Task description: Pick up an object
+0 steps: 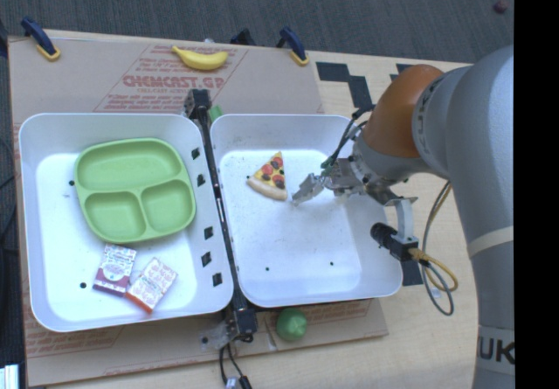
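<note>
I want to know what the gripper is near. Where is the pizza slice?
The triangular toy pizza slice lies in the right white bin, upper left part, just left of the gripper.

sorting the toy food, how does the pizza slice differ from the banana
The pizza slice is a flat wedge with red and dark toppings; the banana is a plain yellow curved shape. The pizza slice lies inside the right bin, close to the gripper; the banana lies outside both bins on the cardboard at the far edge. Both are small toy foods lying flat.
</note>
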`<action>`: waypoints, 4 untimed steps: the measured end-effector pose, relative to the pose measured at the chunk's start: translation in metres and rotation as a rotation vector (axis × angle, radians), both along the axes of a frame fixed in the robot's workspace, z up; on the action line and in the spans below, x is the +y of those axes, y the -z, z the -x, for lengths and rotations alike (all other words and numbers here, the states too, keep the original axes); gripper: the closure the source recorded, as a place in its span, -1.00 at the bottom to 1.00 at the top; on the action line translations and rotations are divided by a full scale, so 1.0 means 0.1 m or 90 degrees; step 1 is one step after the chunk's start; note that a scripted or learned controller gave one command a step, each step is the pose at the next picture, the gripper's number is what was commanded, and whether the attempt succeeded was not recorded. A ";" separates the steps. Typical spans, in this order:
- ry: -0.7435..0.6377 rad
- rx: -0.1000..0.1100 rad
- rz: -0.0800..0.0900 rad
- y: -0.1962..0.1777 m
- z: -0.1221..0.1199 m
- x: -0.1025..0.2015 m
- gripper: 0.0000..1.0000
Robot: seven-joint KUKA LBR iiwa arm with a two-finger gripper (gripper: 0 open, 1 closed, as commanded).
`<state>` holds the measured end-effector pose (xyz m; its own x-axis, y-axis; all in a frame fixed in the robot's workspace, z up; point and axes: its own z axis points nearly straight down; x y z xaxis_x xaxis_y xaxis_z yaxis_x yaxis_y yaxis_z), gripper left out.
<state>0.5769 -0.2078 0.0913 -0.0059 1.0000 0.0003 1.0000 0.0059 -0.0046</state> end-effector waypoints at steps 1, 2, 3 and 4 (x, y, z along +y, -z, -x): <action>0.001 -0.003 0.000 -0.10 -0.80 -0.03 -1.00; -0.002 -0.002 -0.001 -0.20 -0.80 -0.02 1.00; -0.002 -0.002 -0.001 -0.20 -0.80 -0.02 -1.00; 0.000 0.000 0.000 -0.06 -0.08 -0.03 -1.00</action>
